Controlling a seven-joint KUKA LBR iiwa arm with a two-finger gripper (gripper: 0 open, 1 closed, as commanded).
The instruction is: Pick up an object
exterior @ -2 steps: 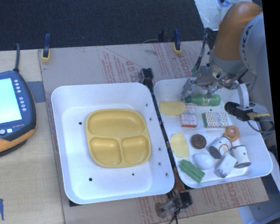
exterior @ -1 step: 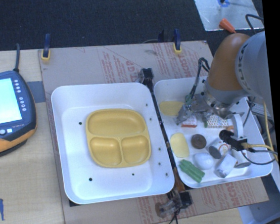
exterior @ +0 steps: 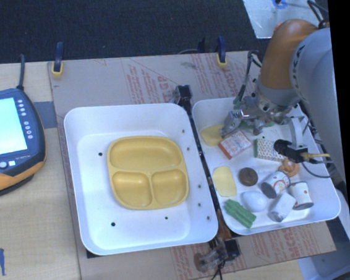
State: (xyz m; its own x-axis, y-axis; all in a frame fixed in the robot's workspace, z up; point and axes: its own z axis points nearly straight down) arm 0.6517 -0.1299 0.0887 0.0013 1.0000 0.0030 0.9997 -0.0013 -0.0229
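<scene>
The tool point(exterior: 238, 121) is hovering at the right bin's point(exterior: 332, 213) twelve o'clock, over a red packet point(exterior: 235, 143); I cannot tell its state. The packet is lying flat beside a yellow piece point(exterior: 211, 134), so the grasp is risking a slip or nudge.

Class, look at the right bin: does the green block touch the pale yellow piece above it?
Apart. In the camera view, a strip of white bin floor shows between the green block and the pale yellow piece.

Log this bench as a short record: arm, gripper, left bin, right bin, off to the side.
arm: grey arm reaching in from the right
gripper: gripper low over the right bin's far end, above a red-and-white packet
left bin: left bin holds a yellow divided tray
right bin: right bin holds small items, including a green block
side: tablet left of the bins
</scene>
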